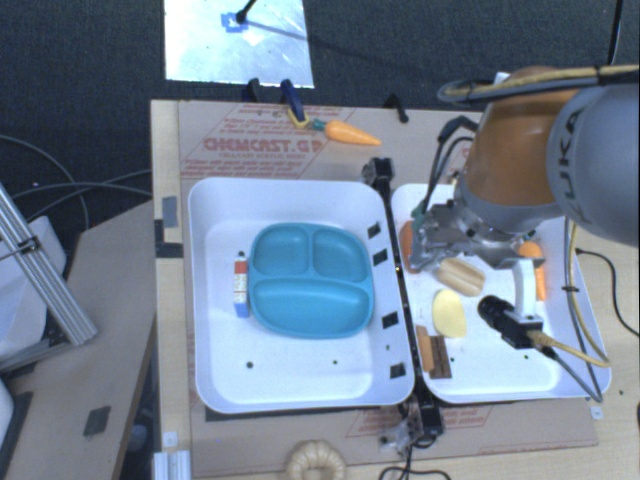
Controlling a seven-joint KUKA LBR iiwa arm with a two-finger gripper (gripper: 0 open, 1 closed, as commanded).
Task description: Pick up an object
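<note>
In the camera view, the gripper (437,251) is low over the right bin (575,373), near its left wall; I cannot tell its state. Just beside it lie a tan roll (462,275) and a yellow piece (449,315). The left bin (215,368) holds a blue divided plate (310,279).

Large grey arm with orange band (545,158) cut off at right edge, covering upper half of right white bin (500,383). Jaws buried under wrist, state unreadable. Orange item (406,238) at bin's left wall half hidden. Beige ring (318,462) clipped by bottom edge.
</note>
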